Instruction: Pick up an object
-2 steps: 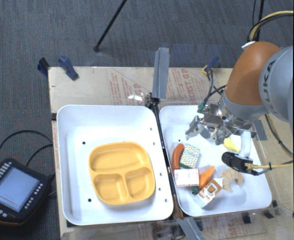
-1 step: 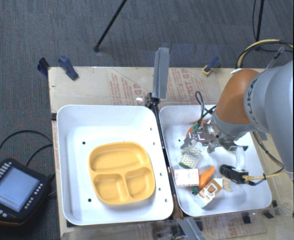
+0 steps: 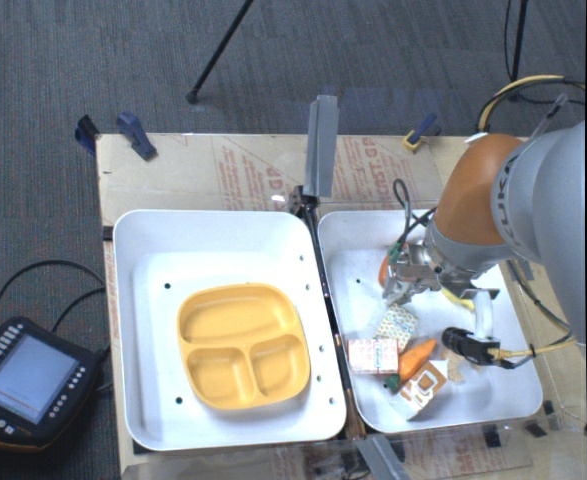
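Camera view: hand (image 3: 405, 286), finger state indiscernible, low in the right bin (image 3: 513, 393) near small light packets (image 3: 397, 323), likely stiff-edged, best pinched across their narrow sides, toward its front edge.

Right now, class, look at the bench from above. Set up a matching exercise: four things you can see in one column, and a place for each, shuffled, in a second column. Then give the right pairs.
Things
1. yellow divided tray
2. orange carrot
3. hand
4. handheld screen pendant

Places
A. on the floor, left of the bench
B. over the upper part of the right bin
C. in the left bin
D. low in the right bin, among small packets

Pairs: 1-C, 2-D, 3-B, 4-A
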